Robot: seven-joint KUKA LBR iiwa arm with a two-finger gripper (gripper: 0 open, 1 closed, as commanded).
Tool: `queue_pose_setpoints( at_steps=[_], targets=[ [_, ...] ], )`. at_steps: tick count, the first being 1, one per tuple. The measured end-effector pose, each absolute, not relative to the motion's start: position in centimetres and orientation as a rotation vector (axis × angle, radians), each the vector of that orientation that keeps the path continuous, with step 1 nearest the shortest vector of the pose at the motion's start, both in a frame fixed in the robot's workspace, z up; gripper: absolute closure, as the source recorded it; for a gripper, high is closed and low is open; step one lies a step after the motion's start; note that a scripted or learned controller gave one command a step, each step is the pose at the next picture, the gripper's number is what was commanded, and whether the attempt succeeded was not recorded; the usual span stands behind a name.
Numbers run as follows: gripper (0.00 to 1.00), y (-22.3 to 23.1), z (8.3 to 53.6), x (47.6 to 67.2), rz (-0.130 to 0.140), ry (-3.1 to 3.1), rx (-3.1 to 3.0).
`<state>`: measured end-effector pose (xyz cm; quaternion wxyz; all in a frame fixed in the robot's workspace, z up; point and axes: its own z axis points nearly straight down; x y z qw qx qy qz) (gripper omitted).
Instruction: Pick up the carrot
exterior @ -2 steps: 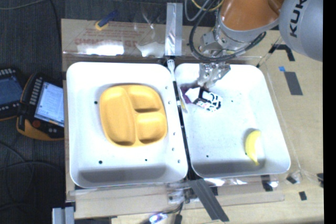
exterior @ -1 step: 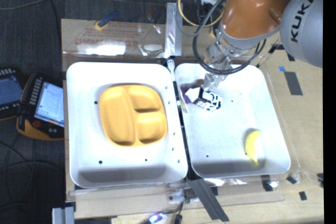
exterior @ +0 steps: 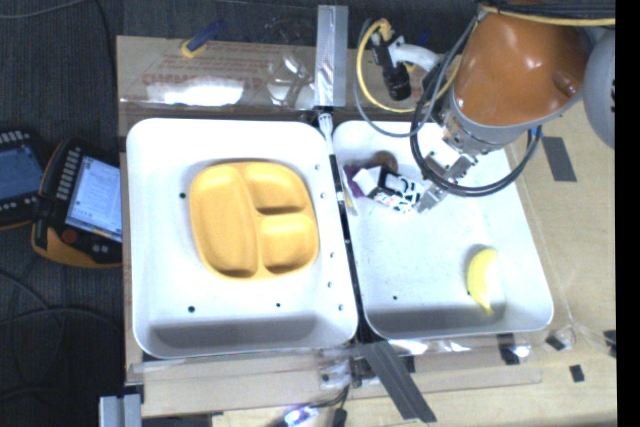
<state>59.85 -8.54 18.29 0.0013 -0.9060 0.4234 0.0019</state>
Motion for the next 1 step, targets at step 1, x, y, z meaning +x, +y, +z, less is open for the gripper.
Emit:
queue_pose_setpoints(
  at_steps=[1],
  targets=[
    [0.00,-8.49,18.30,59.86,0.006,1.327,-2.843]
  ],
)
